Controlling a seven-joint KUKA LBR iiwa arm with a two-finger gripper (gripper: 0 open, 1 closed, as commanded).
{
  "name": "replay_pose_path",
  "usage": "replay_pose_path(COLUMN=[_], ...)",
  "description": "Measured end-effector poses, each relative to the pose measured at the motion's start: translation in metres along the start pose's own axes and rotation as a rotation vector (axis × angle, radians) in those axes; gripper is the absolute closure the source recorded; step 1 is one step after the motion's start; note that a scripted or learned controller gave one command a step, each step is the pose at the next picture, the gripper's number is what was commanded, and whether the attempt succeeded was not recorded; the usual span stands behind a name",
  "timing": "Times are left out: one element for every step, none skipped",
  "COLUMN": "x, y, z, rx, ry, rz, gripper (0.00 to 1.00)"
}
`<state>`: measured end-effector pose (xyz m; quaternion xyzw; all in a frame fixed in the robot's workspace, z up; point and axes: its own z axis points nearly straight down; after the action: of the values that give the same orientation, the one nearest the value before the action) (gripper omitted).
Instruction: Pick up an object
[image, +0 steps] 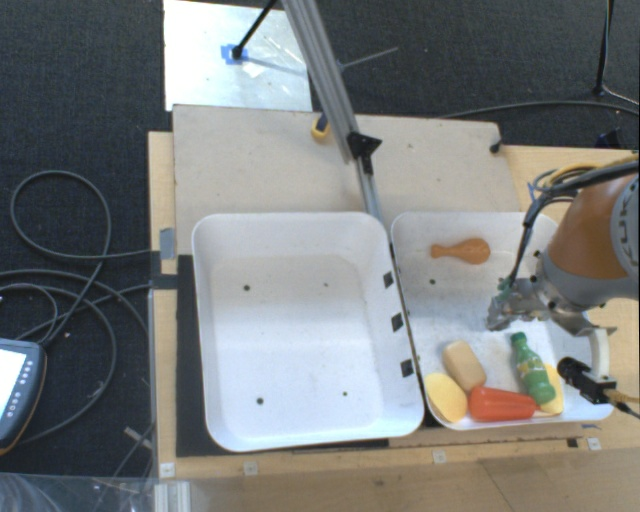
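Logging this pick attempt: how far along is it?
Done: the arm has reached over the right bin. In hand: nothing visible; the tool sits above the green bottle. Left: gripping and lifting something; the bottle, drumstick and red pepper all lie in the bin.

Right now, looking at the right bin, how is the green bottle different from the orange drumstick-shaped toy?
The green bottle is green with a yellowish band; the drumstick toy is orange-brown all over. The bottle lies near the bin's front edge, packed against other toys, while the drumstick lies alone toward the far wall. The bottle runs roughly front to back; the drumstick runs side to side. Both lie flat in the right bin, and neither is between the gripper fingers.
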<state>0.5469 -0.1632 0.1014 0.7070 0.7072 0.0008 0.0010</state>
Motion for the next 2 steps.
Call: replay_pose_path(x=[0.001, 0.003], y=[0.004, 0.008], z=[-0.043, -0.088], rx=[-0.003, -0.004], ry=[-0.001, -0.002], rz=[-0.004, -0.006], gripper=[1.0, 1.0])
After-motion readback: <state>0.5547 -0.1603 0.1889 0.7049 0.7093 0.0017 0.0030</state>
